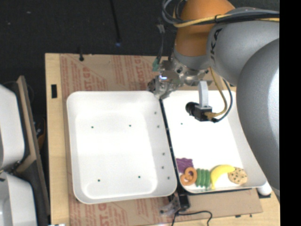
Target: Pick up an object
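The gripper (161, 89) is hanging at the far end of the seam between the two bins, over the back rims where they meet. Whether it is open or closed cannot be told from this slanted view; its metal parts are bunching into one dark, glinting cluster, and nothing is showing in its grasp.

The objects are lying well apart from it, crowded into the near end of the right bin (216, 140). They are forming a row along the near wall: a purple piece (184, 163) at the left, an orange pretzel-like ring (189, 176) just in front of it, a green ribbed item (203, 177), a yellow banana (221, 172) and a cookie (238, 175) with dark chips. The banana is arching with its long axis running roughly left to right, ends curving down toward the near wall.

The arm (244, 55) is reaching in from the right, its grey body looming large, the orange band (202, 18) sitting above the wrist, which is pointing steeply downward. A black fitting (200, 111) with looping cables is hanging below the wrist over the right bin.

The left bin (117, 145) is lying beside it on the cardboard-covered bench (108, 72).
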Controlling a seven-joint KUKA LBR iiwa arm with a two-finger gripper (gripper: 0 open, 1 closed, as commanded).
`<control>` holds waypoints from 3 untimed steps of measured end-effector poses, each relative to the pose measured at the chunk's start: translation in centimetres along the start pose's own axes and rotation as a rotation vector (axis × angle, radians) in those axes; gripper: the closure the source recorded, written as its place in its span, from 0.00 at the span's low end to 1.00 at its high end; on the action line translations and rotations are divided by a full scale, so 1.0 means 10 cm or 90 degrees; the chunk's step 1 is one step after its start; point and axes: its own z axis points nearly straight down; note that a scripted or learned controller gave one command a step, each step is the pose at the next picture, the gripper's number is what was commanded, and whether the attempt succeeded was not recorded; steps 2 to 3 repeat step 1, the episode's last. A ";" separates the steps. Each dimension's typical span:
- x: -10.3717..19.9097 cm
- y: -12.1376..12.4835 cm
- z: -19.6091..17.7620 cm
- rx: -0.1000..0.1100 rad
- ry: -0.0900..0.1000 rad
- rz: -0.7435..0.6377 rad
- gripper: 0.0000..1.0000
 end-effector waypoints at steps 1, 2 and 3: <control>0.50 0.04 -0.06 0.000 0.000 0.000 1.00; 0.50 0.04 -0.06 0.000 0.000 0.000 1.00; 0.50 0.04 -0.06 0.000 0.000 0.000 1.00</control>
